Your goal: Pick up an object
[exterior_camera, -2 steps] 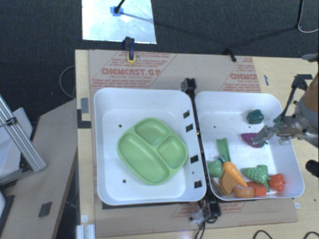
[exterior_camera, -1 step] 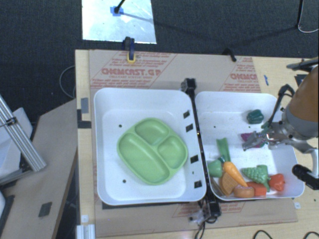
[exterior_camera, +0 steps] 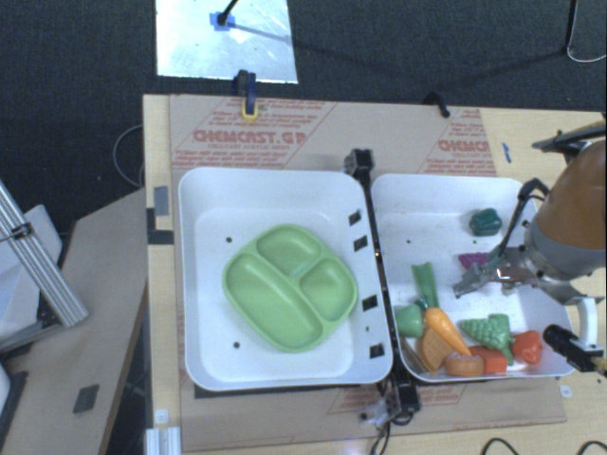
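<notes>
Tool over the right bin, grip state unclear; orange carrot lies diagonally, tip lower-right.

Bright, even light; slight softness.

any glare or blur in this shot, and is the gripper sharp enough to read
Camera view: glare on the silver sheet at the top; the green divided plate is evenly lit and crisp; the gripper is soft and small, over the right bin.

Grey arm with an orange band, ending in a metal claw.
</notes>
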{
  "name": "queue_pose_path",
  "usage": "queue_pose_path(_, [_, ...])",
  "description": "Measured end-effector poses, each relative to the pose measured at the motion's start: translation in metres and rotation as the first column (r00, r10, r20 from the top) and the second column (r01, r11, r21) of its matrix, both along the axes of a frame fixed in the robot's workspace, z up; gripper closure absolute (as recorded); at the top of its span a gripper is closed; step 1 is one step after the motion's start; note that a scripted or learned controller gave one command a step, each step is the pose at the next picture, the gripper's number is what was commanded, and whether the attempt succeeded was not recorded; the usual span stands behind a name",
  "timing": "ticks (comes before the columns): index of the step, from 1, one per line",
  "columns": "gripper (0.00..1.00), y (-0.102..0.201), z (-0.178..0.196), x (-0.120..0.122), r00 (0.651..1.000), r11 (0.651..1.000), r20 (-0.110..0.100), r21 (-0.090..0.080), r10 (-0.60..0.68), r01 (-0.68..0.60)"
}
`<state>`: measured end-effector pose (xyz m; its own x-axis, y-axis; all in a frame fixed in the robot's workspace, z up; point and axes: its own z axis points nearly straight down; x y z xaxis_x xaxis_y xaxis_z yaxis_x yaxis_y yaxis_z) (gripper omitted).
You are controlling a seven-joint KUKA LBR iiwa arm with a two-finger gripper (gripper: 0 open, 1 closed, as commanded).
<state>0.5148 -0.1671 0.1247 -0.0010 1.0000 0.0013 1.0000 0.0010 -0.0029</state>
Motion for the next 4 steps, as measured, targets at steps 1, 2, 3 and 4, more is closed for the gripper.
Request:
queue_pose_path(1, [0.0,0.001,-0.042,0.0,1.0,1.0,0.0,0.0,0.0,0.0])
queue_pose_path(2, [1.0,0.0,-0.03,0.001,1.0,1.0,0.006,-0.002,0.001,-0.001])
queue_pose_path(3, [1.0,0.002,0.028,-0.006,1.0,1.0,0.009,-0.003,0.003,-0.003])
queue_pose_path(4, [1.0,0.001,0.092,-0.007,1.0,1.0,0.011,-0.004,0.003,-0.003])
